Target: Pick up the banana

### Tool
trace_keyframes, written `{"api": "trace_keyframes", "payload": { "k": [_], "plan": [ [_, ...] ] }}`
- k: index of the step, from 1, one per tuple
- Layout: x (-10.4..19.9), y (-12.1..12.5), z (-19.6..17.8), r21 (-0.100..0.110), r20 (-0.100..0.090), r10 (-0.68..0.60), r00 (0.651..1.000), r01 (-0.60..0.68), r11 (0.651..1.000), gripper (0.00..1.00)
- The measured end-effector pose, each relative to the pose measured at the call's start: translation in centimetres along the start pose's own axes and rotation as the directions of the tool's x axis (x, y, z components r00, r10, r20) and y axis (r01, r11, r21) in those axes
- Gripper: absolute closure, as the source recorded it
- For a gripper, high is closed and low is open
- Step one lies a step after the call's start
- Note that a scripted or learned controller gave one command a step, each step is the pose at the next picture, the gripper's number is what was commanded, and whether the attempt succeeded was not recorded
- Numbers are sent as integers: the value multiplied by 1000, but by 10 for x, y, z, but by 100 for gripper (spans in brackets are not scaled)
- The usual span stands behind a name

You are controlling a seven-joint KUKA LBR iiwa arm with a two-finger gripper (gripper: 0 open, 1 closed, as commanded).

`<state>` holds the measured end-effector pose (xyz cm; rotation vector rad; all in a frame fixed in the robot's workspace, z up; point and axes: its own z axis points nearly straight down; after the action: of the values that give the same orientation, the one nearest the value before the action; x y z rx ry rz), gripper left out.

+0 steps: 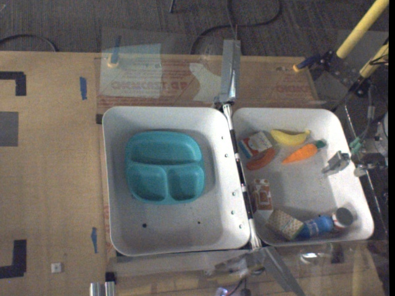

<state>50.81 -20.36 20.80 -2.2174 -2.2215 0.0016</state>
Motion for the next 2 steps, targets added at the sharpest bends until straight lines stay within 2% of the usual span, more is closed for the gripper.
{"api": "trace_keyframes", "payload": {
  "k": [1,2],
  "plan": [
    [33,66,68,-2,2,-9,1000,9,1000,0],
    [95,135,94,-1,2,-6,1000,6,1000,0]
  ]
}}
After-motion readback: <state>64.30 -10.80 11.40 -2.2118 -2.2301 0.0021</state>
